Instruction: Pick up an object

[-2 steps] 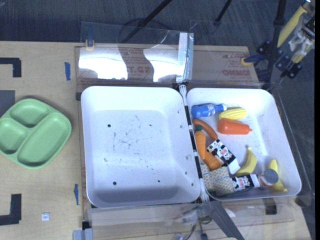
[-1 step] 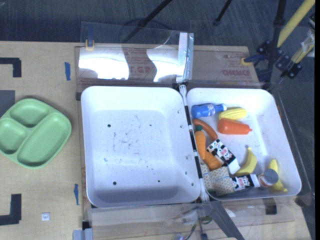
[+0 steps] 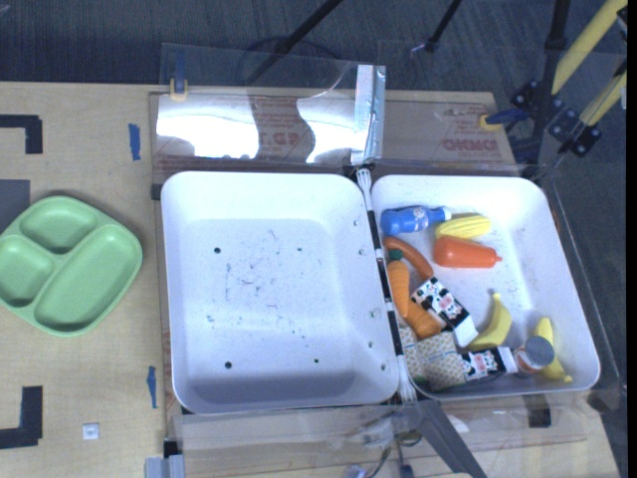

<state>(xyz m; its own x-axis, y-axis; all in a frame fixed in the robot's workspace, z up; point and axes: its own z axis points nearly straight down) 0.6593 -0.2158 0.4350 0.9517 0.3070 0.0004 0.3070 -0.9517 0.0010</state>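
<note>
The right bin [image 3: 528, 202] holds a pile of toy food along its left side and front. A blue bottle [image 3: 410, 220] lies at the back, with a yellow corn cob [image 3: 464, 228] beside it and a red-orange pepper [image 3: 466, 255] just in front. Two orange carrots [image 3: 408, 292] lie along the divider. A black-and-white cow-patterned carton [image 3: 441, 303] rests on them. A yellow banana [image 3: 495, 324] and a second carton [image 3: 484, 363] sit near the front, with a grey-capped yellow piece [image 3: 542, 353] at the front right.
The left bin [image 3: 189, 202] stands beside the right one, its floor marked with faint blue scribbles. A green divided plate [image 3: 66, 263] sits on the wooden bench at far left. A clear plastic sheet with a foil strip [image 3: 366, 113] stands behind the bins.
</note>
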